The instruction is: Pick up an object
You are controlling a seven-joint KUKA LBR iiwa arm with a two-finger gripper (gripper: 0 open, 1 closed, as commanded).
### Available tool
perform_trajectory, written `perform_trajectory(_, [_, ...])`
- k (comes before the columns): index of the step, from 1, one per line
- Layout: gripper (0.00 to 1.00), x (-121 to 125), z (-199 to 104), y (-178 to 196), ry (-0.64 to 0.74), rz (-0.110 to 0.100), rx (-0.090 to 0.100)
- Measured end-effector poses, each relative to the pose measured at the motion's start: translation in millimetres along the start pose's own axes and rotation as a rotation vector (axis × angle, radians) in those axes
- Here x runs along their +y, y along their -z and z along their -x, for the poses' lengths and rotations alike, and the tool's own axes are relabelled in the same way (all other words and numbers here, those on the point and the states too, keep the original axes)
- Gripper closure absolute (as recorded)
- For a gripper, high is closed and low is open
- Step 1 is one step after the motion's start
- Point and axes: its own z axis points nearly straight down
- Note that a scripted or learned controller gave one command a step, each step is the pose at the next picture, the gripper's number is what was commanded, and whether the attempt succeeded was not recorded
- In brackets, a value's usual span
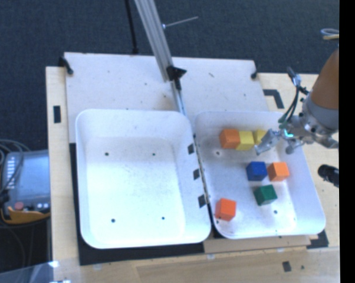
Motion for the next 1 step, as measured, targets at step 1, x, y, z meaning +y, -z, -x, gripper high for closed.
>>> perform_trajectory(1, [0.0,1.0,0.0,2.5,0.001,0.004,-0.001])
